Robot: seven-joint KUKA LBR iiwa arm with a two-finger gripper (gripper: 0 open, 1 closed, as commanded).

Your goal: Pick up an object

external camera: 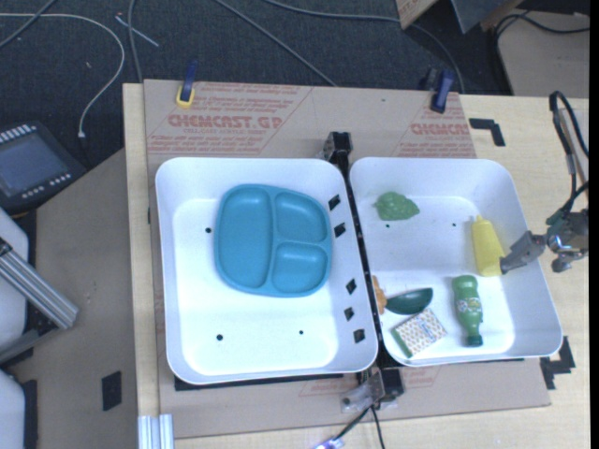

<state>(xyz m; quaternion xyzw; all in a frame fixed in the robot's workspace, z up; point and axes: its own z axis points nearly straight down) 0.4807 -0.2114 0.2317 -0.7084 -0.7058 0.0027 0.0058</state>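
Lowest in view, left of the pincer (520, 253), lie a patterned packet (418, 331), dark green piece (409, 299) and green bottle (467, 309). Just beside the pincer, whose opening I cannot tell, a yellow bottle (486, 244) looks likeliest to be picked; farther off, a light green lump (396, 207).

At the right edge of the frame, mid-height, the gripper (524, 251) reaches leftward, low and slanted.

Glossy white plastic bins (187, 344), smooth matt blue plastic plate (273, 239), shiny green bottle (467, 309), brown cardboard sheet (281, 120)
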